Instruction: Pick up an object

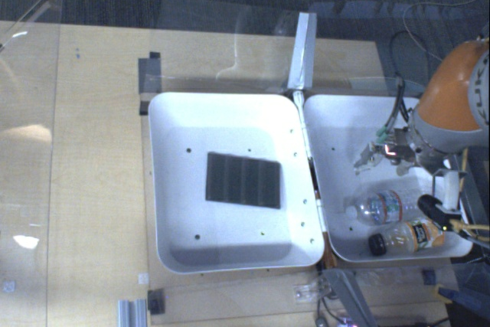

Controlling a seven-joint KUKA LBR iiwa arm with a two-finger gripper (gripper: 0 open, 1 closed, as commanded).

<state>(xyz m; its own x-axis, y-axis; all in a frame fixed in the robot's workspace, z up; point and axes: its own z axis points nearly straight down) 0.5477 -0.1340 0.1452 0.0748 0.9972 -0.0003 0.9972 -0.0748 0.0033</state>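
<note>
Surface (84,165) of pale wood carries my two white bins side by side, so whatever I lift stays corralled. Left bin (176,126) holds a dark ribbed mat (243,181) lying flat at its centre. Right bin (337,126) sits under my arm (459,92), which reaches in from three o'clock, putting its contents nearest to me. My pincer (390,152) hangs over that bin's middle; whether it is spread or closed I cannot tell, and I see nothing between its tips. At six o'clock from it lies a clear bottle (380,207) on its side, and below that a brown bottle (402,238) with a black cap, against the bin's lower wall. The clear bottle looks like my likeliest target.
</note>
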